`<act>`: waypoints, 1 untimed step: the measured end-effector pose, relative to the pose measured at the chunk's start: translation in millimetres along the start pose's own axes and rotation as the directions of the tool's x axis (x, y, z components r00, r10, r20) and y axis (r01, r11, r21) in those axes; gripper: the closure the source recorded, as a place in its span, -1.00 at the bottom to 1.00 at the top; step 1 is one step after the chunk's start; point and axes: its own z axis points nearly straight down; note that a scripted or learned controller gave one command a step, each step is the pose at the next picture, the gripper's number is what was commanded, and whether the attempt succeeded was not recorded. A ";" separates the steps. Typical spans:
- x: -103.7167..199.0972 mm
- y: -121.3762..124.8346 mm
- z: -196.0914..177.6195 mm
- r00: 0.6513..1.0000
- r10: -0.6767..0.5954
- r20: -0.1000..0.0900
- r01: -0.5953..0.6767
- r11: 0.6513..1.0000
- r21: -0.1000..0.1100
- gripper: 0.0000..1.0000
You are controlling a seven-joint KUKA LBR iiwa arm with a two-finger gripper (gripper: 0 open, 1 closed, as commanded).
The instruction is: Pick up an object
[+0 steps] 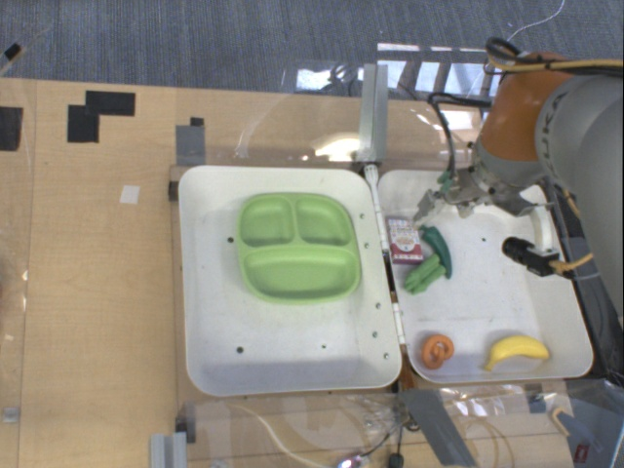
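Observation:
My gripper [444, 206] hangs over the back left part of the right bin [556, 310], below the orange wrist band. Its fingers look spread open with nothing between them. Just in front of it lie a green pepper-like toy [431, 261] and a small red and white box [404, 240], both resting on the bin floor beside the divider. An orange round toy [437, 350] and a yellow banana [517, 350] lie near the bin's front edge.
The left bin [210, 291] holds a green divided plate [297, 246]. A black part on a cable [529, 254] hangs off the arm over the right bin's right side. Metal posts [373, 115] stand behind the divider between the bins.

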 end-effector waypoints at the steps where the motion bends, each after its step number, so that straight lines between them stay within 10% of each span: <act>1: 1.0 -33.9 16.6 1.000 0.000 0.001 0.000 1.000 -0.002 -1.00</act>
